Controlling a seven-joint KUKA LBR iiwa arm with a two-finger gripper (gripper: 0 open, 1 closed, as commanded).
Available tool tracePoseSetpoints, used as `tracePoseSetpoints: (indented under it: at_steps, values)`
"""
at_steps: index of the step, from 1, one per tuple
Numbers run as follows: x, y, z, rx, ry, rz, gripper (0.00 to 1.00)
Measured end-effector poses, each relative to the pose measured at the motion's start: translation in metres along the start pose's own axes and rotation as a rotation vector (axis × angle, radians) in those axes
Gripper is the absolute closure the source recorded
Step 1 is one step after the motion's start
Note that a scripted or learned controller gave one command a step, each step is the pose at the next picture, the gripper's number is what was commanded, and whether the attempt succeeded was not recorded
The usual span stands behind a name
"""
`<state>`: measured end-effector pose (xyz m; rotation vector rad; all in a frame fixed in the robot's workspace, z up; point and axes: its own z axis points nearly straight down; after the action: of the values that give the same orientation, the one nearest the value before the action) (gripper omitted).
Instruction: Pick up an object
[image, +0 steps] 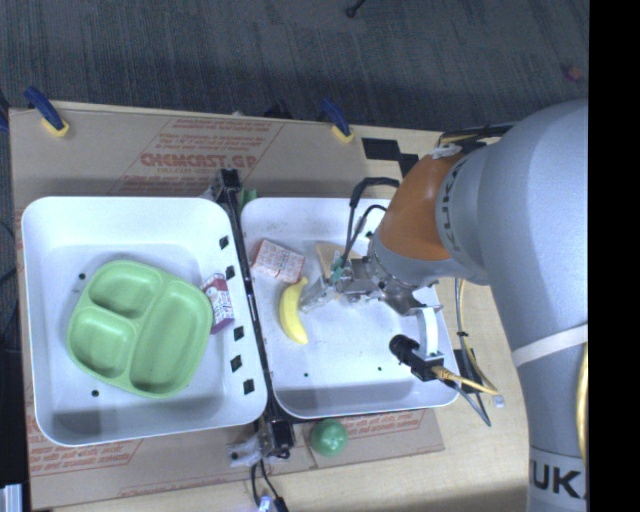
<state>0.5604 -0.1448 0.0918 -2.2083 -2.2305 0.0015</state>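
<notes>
We are seeing a small green ball (327, 437) sitting on the cardboard-covered tabletop (200, 150) nearest us; beyond it, the yellow banana (292, 313) is lying in the right white plastic bin (350, 385), our metal pincer (322, 292) hovering just beside it, its state unreadable.

My bench (150, 150), topped with printed brown cardboard, carries two shallow white bins side by side, the left bin (40, 300) and the right bin (350, 395), with a small green ball (327, 437) just below the right one.
</notes>
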Motion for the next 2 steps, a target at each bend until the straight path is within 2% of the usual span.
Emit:
tracePoseSetpoints:
  at_steps: [1, 2]
  values:
    - [-0.001, -0.001, -0.010, 0.003, -0.001, -0.001, 1.00]
    - [-0.044, -0.035, -0.108, -0.004, -0.003, 0.006, 1.00]
